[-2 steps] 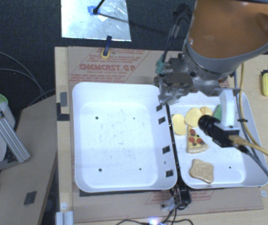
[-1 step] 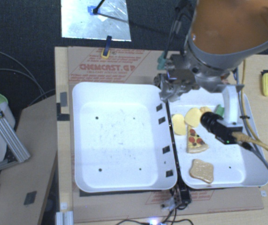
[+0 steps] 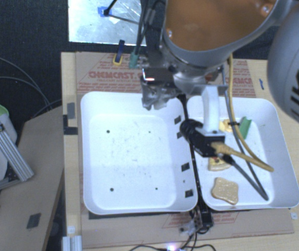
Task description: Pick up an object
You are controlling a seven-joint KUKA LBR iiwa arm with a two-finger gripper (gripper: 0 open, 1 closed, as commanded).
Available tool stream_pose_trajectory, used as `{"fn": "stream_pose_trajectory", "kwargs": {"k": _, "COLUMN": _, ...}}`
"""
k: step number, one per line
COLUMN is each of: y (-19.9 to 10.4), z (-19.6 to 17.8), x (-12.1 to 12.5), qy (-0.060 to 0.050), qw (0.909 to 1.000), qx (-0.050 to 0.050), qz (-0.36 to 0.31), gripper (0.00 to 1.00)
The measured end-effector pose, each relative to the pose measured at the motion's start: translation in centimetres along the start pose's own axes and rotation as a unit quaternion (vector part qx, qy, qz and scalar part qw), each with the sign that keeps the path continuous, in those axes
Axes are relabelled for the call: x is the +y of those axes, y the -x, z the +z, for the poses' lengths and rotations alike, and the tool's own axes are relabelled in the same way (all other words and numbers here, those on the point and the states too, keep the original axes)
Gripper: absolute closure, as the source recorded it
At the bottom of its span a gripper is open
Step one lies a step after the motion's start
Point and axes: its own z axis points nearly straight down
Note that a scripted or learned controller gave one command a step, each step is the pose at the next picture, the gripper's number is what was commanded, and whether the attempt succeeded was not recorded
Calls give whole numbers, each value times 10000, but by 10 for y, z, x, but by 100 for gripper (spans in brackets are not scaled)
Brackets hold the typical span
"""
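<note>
My gripper hangs over the back rim of the left bin, close to the divide between the two bins. Nothing shows between its tips. The right bin holds a tan, biscuit-like piece near its front. A small yellow piece lies behind that one. Farther back sit another yellow piece and a green block side by side. All of these lie to the right of the gripper and nearer the front.
The orange and grey arm fills the top of the view, above the back of both bins. Both bins rest on a cardboard sheet. A metal frame stands at the left, off the bench.
</note>
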Motion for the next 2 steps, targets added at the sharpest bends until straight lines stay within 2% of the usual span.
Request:
{"fn": "stream_pose_trajectory", "kwargs": {"k": 1, "y": -14, "z": 121, "x": -1, "qy": -67, "qw": 10000, "qx": -41, "qz": 44, "gripper": 100}}
{"fn": "stream_pose_trajectory", "kwargs": {"k": 2, "y": -13, "z": 103, "x": 1, "qy": -11, "qw": 10000, "qx": -9, "qz": 40, "gripper": 100}}
